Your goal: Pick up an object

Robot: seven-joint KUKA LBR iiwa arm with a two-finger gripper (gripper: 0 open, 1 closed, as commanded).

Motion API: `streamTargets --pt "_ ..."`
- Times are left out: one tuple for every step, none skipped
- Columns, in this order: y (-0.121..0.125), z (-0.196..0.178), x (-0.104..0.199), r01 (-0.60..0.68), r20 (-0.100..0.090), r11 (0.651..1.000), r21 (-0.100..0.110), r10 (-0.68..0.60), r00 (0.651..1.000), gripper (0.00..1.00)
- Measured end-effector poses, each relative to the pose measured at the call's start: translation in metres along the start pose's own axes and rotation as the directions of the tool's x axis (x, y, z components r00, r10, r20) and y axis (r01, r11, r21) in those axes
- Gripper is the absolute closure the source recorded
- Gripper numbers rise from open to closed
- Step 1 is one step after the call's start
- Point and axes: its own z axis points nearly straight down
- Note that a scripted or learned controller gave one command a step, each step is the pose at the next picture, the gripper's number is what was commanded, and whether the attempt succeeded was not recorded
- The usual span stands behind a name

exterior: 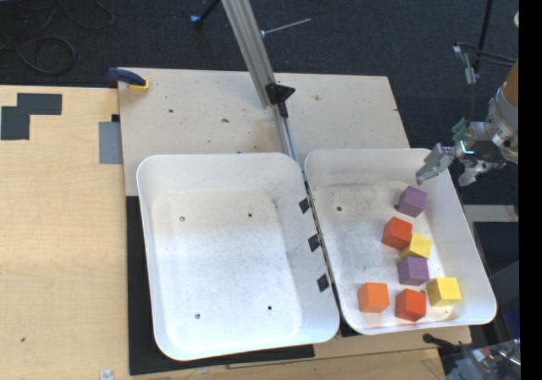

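The right bin (339,168) holds several small cubes along its right side. A purple cube (412,201) lies farthest back, with a red cube (396,234), a yellow cube (419,246) and a second purple cube (413,269) in front of it. An orange cube (373,297), another red cube (411,304) and another yellow cube (444,290) sit near the front wall. My gripper (451,168) hovers over the bin's back right corner, just behind and to the right of the purple cube. Its fingers are spread open with nothing between them.
The left bin (161,175) stands beside the right one, with black clips (313,241) along the shared edge. A slanted aluminium post (250,35) rises behind the bins. A blue and yellow clamp (129,79) sits at the bench's back left corner.
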Motion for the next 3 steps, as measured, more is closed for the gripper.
streamTargets --pt "0.001 -0.003 0.0 0.002 0.002 1.0 -0.004 -0.002 1.0 0.0" --pt "0.006 0.046 -0.006 -0.001 0.001 1.0 0.0 0.001 1.0 0.0" --pt "0.005 0.107 0.003 -0.001 -0.001 1.0 0.002 0.001 1.0 0.0"
